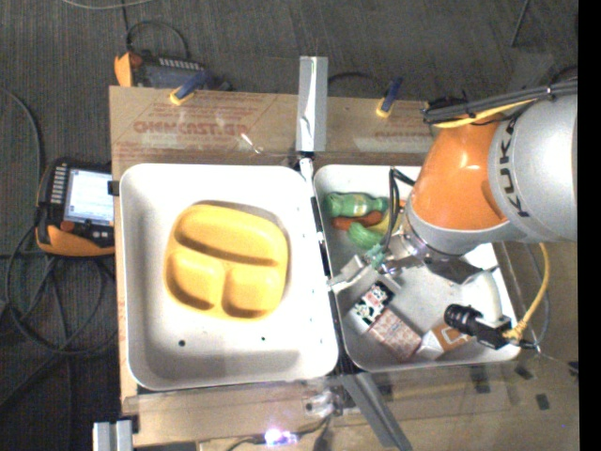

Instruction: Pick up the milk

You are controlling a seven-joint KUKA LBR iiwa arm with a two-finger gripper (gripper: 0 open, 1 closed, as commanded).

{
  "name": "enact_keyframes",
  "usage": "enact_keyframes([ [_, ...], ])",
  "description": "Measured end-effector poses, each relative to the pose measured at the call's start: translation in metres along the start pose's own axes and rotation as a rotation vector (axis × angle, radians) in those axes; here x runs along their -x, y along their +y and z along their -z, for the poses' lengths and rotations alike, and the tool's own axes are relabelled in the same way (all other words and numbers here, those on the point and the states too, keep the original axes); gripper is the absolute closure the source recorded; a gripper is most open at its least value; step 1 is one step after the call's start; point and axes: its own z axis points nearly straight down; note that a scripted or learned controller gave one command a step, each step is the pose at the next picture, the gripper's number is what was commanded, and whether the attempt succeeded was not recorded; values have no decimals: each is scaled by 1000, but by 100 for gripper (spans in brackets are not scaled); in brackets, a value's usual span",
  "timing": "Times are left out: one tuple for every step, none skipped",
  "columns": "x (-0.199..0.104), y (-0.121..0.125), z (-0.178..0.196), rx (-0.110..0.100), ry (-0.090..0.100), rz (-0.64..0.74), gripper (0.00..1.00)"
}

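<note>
Arm (488,172) w/ orange band reaches over right bin (507,294). End effector (380,263) low among clutter near bin's left wall; can't tell its state. Left bin (141,252) holds yellow divided tray (227,259). Milk carton (373,302), cow-patterned, lies just below end effector; green bottle (352,203) above; brown box (394,334) beside carton. Tabletop (207,125) is cardboard-covered.

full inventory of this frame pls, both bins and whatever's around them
White bins: 2, side by side on the bench.
Divided plate: 1, yellow, left bin.
Bottle: 1, green, right bin, far end.
Carton: 1, black-and-white pattern, likely the milk, right bin centre.
Box: 1, brown, right bin, near edge.
Cardboard sheet: 1, brown, behind bins.
Handheld pendant: 1, orange-black, left of bench.
Arm: 1, grey-orange, over right bin; gripper just above the carton.
</note>
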Motion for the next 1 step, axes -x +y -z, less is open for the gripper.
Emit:
enact_keyframes([
  [33,-30,0,0,0,-279,0],
])
